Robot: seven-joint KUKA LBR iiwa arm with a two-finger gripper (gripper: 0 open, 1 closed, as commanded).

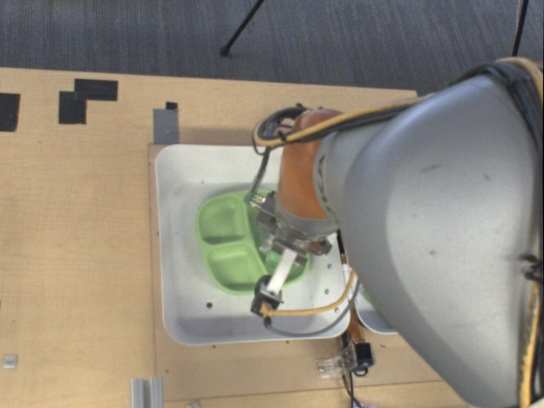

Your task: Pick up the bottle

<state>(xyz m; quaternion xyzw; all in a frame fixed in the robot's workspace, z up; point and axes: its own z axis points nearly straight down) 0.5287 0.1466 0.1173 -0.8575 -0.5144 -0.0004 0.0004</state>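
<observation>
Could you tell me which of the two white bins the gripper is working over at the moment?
The left bin, the one holding the green divided tray; the gripper hangs by that tray's near edge.

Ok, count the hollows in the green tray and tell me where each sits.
2 show: in the green tray, one hollow lies toward the bin's far side, the other nearer the camera beside the gripper. The arm covers the tray's right part, so more may be hidden.

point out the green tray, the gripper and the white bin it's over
green tray (223, 243), camera view, on its divided left half
gripper (270, 297), camera view, at the fingertip end
white bin (180, 313), camera view, on its bare floor near the lower left corner
</observation>
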